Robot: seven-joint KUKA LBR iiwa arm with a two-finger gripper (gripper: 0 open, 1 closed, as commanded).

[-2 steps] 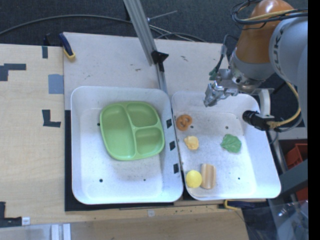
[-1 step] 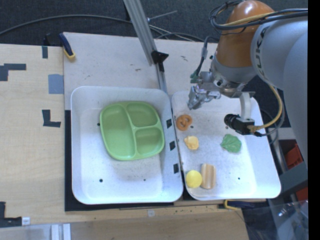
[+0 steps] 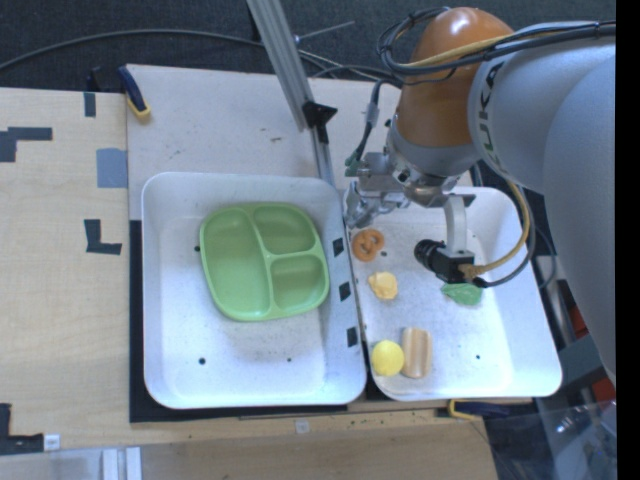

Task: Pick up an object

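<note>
In the right bin (image 3: 500,368) lie several small items. An orange ring-shaped piece (image 3: 367,244) sits near the bin's left wall, with a yellow-orange lump (image 3: 383,286) just below it. A yellow ball (image 3: 387,358) and a tan roll (image 3: 416,352) lie side by side near the front. A green leaf-like piece (image 3: 462,293) is at mid-right. My gripper (image 3: 364,211) hangs over the bin's back left corner, just above the orange ring. Nothing visibly hangs from it.
A green divided plate (image 3: 265,261) lies in the left bin (image 3: 170,348). A slanted metal rod (image 3: 285,53) reaches down to the divider between the bins. A black fitting with a cable (image 3: 440,258) sits beside the green piece. The grey arm covers the right bin's back right.
</note>
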